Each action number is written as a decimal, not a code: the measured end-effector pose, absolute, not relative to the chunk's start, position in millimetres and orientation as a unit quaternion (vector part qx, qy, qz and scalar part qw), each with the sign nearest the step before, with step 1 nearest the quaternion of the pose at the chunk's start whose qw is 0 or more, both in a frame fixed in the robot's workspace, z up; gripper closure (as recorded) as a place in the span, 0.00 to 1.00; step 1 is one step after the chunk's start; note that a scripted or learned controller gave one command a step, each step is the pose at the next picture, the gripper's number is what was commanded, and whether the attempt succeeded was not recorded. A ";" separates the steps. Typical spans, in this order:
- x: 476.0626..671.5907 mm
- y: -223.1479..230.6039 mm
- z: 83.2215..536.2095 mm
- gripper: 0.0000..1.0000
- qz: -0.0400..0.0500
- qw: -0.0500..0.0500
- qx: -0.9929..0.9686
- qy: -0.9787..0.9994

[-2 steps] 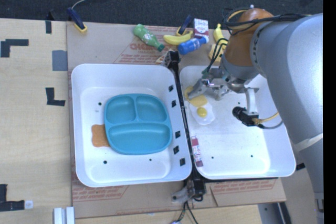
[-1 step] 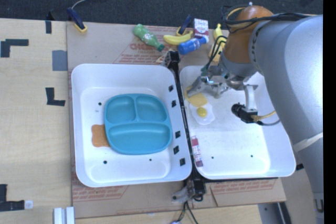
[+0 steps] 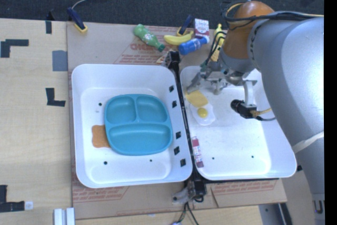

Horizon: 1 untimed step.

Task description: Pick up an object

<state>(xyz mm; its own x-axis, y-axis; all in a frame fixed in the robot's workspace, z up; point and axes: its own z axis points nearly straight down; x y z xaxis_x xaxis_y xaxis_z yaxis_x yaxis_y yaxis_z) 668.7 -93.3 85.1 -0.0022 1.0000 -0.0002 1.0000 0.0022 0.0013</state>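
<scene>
Over the right bin (image 3: 263, 160) we see the grey arm (image 3: 295, 66) reaching in from the right, its orange band (image 3: 247, 26) sitting above the wrist. The gripper (image 3: 206, 79) hangs low at the back left part of that bin, close to the divider where the two bins meet. We cannot tell how it stands, since the metal parts blur together from this angle.

Just in front of the gripper, on the floor of the right bin, lies a yellow block (image 3: 197, 98), and touching its front side is a clear plastic piece with a yellow ball (image 3: 203, 113) on it. Neither one is visibly gripped; both rest on the bin floor. A black cable connector (image 3: 241, 108) hangs from the arm to the right of these items.

To the left of the right bin, the left bin (image 3: 84, 113) carries a blue divided plate (image 3: 138, 124) in its middle. An orange flat piece (image 3: 98, 136) pokes out from under the plate's left edge.

Behind the right bin, on the cardboard-covered bench (image 3: 100, 45), we see a green bottle (image 3: 148, 38), a banana (image 3: 178, 38), a blue bottle (image 3: 191, 46) and a small red and white carton (image 3: 201, 26) grouped together. A yellow and blue clamp (image 3: 77, 19) sits further left along the cardboard's back edge.
</scene>
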 end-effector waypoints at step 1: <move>650.6 -94.8 85.6 0.00 0.000 0.001 0.706 0.708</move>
<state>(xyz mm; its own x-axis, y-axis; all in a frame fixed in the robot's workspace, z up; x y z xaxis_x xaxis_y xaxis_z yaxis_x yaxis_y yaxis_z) 650.6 -94.8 85.6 -0.0019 1.0000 -0.0019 1.0000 0.0019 0.0019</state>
